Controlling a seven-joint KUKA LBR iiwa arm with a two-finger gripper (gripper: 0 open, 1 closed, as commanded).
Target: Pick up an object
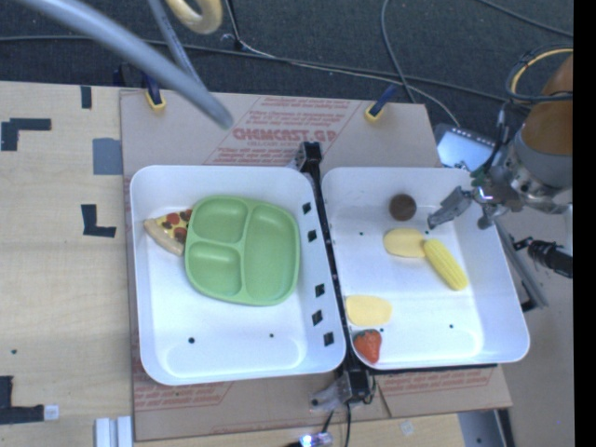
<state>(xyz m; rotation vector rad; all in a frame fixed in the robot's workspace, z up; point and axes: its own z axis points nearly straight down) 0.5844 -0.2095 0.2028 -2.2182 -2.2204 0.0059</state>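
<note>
White plastic forms both shallow bins, set side by side on a cardboard sheet [279, 133] that lies on the wood-grain surface [56, 277].

The left bin [158, 343] holds a green divided plate [244, 250] with three compartments, lying flat toward the bin's far half. A pizza slice [168, 231] lies at the plate's left edge, partly tucked under it, near the bin's left wall.

The right bin [494, 338] holds five items. A small dark brown ball [402, 207] sits toward the far edge. Nearer the middle lies a pale yellow potato-like piece [404, 242], with a yellow corn cob [445, 264] touching its right end and angled toward the bin's near right corner. By the bin's left wall, toward the near edge, a flat yellow piece [368, 309] rests just above a red strawberry [369, 345]; the two touch or nearly touch.

The grey arm enters over the surface's right edge. Its tool [461, 209] hangs over the far right part of the right bin, its two fingers spread apart with nothing between them. The left finger [447, 209] points toward the dark ball and stands apart from it; whether the tips touch the bin floor cannot be determined.

Black cables [438, 26] run across the dark floor beyond the surface's far edge.
</note>
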